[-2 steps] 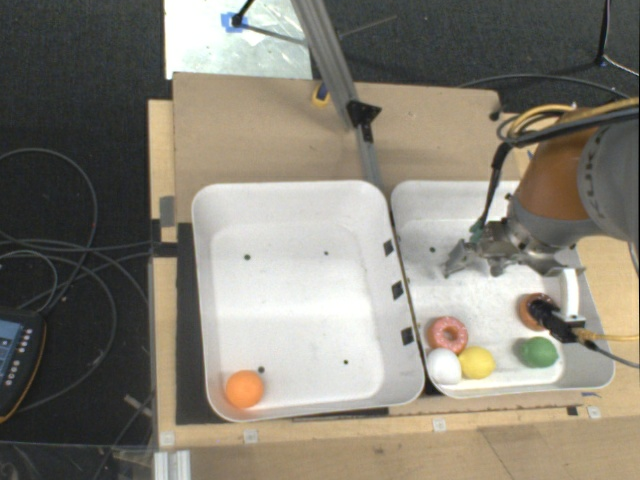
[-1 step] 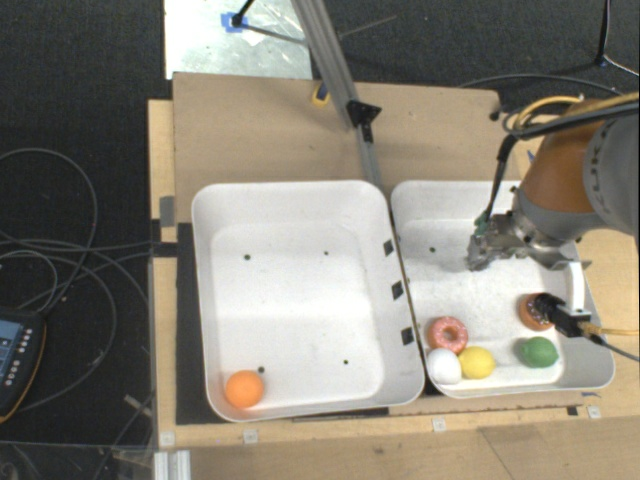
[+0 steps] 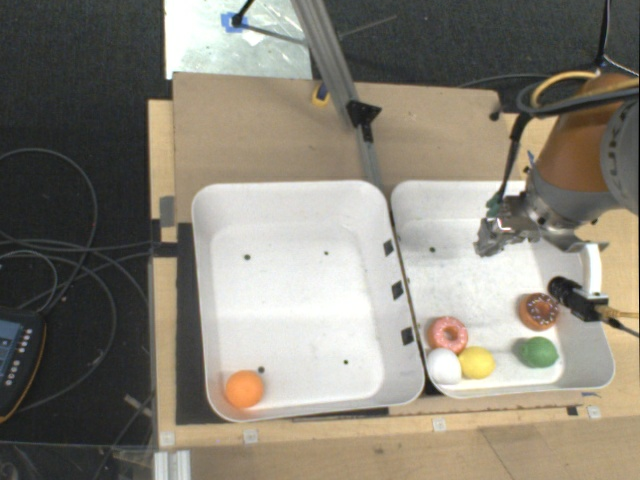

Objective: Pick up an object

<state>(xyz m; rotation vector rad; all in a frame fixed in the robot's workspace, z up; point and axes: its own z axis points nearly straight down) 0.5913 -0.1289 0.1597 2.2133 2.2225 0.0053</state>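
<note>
Gripper (image 3: 492,236) hovering over right bin (image 3: 440,200), far side; finger state unclear. Pink donut (image 3: 447,333), white ball (image 3: 443,366), lemon (image 3: 477,362) sitting near edge, no clear long axis.

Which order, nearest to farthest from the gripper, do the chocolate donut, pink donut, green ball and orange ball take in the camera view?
Measured from the gripper in the right bin:
1. Chocolate donut, by the right bin's right wall.
2. Pink donut, near the divider, only slightly farther; close to call.
3. Green ball, right bin's front right corner.
4. Orange ball, left bin's front left corner.
</note>
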